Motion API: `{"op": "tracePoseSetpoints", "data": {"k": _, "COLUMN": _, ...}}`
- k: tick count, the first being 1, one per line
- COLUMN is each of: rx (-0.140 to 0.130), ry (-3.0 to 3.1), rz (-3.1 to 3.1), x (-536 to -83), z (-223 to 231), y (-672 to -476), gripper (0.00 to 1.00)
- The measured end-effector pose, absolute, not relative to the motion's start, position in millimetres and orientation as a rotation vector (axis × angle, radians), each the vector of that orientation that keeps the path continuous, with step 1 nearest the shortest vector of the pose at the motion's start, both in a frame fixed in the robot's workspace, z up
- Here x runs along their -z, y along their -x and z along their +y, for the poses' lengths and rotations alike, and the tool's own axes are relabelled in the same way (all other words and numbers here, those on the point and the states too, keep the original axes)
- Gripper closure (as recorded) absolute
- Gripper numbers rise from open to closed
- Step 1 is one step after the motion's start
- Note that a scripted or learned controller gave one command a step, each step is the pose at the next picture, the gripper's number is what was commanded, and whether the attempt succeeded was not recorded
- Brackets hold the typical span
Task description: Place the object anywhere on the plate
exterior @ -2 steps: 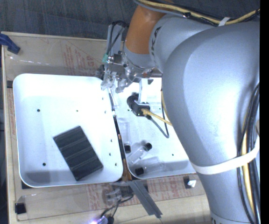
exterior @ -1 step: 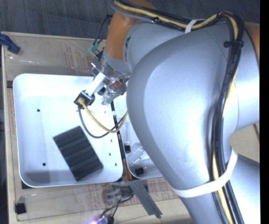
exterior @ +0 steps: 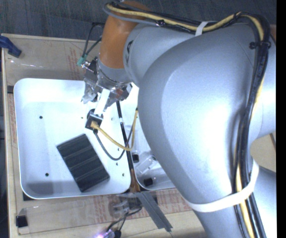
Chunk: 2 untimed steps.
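Camera view: the grey arm is reaching in from the right and covering most of the right-hand bin, of which a small corner is showing below the arm. The orange band above the wrist is sitting over the top right edge of the left bin. The gripper is hanging just below that band, over the upper right part of the left bin's floor; the view is too cluttered with cables and brackets there to tell how its pincer stands, and nothing is showing held in it. A yellow cable is looping down from the gripper area along the wall between the two bins. The object, a dark ribbed rectangular block, is lying flat and tilted in the lower middle of the left bin, well apart from the gripper. A blue clamp is gripping the bench's top left corner.
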State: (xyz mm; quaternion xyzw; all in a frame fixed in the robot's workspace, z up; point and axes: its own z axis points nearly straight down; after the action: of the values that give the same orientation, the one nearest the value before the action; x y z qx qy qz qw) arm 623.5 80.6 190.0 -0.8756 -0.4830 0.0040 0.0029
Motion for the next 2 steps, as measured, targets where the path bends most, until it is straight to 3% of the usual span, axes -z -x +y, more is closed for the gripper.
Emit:
{"op": "tracePoseSetpoints", "data": {"k": 1, "rx": -0.007, "ry": 2.705, "rz": -1.591, "x": -152.5, "z": 147.5, "y": -654.9, "gripper": 1.00}}
{"op": "tracePoseSetpoints", "data": {"k": 2, "rx": 0.000, "ry": 2.418, "rz": -2.003, "x": -293.9, "z": 133.4, "y": -635.0, "gripper": 1.00}}
